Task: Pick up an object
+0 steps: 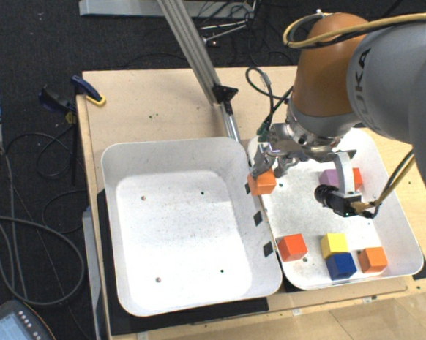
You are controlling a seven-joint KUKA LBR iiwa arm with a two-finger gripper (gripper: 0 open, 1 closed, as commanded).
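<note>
Gripper: gripper [267, 170] sits low at the near-left edge of the right bin [397, 221], hard against the rim shared with the left bin [128, 209].

Fingers: closed on an orange cube [262, 183], which shows at the fingertips, just below the dark finger ends (a small piece, so the bite looks shallow).

Cube's height: cannot say for certain whether it is lifted off the floor or resting on it; it overlaps the rim line, which suggests it is up a little.

Why there: this cube lies closest to the divide, so the arm [352, 67] leans in from the right and comes down steeply to keep clear of the rim.

Below the fingers: a second orange block [292, 247] near the front wall, well apart from the grip.

Further right of that: yellow block [335, 243] touching the blue block [341, 265] just in front of it, and another orange block [373, 259] beside them (a tight huddle, awkward to get fingers round).

Right of the fingers: purple block [331, 177] partly hidden behind wrist hardware.

Left of the fingers: the left bin's bare white floor.

Judgement: pick seems under way, with a straight lift as the likely need; slip risk is real with an off-centre hold.
</note>
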